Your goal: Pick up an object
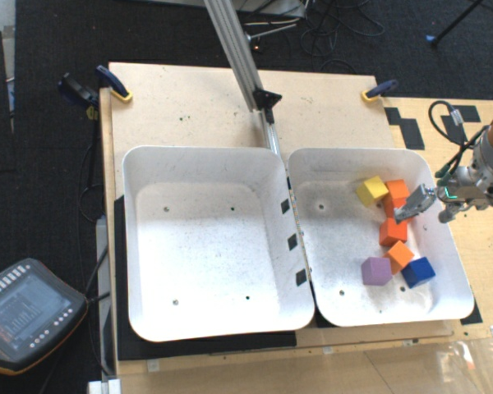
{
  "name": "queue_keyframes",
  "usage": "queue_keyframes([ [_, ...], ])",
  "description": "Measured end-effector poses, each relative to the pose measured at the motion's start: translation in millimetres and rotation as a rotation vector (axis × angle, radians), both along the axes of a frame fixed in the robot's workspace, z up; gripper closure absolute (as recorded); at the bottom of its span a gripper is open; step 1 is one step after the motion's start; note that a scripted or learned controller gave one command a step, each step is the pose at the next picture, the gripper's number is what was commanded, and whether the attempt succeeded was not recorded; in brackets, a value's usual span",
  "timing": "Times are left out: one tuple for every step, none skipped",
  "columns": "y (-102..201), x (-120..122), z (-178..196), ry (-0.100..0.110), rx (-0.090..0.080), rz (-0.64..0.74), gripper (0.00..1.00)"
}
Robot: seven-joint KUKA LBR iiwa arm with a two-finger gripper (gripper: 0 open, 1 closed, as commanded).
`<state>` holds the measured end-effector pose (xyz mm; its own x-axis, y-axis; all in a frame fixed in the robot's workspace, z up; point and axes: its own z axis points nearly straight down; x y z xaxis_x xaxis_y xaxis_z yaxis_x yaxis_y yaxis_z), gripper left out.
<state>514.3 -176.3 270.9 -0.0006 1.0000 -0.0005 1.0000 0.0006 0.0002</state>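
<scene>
Your gripper hangs over the right bin, right above the orange blocks; can't tell what it's doing. That bin holds a small pile of foamy-looking cubes: yellow block, purple block, blue block. The left bin is speckled white plastic.

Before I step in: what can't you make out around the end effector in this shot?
- End effector: open or shut unclear, too small and blurred.
- Arm: cut off by the right edge.
- Orange blocks: count uncertain; the end effector covers part of them.
- Contact with any block: cannot tell.
</scene>
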Motion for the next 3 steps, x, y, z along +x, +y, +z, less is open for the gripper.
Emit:
queue_keyframes([
  [-5.9,-2.0,-45.2,0.005,0.001,-0.002,0.0],
  [-10.7,-4.9,-107.9,0.007,0.002,-0.002,0.0],
  [-12.0,0.2,-147.1,-0.019,-0.01,-0.003,0.0],
])
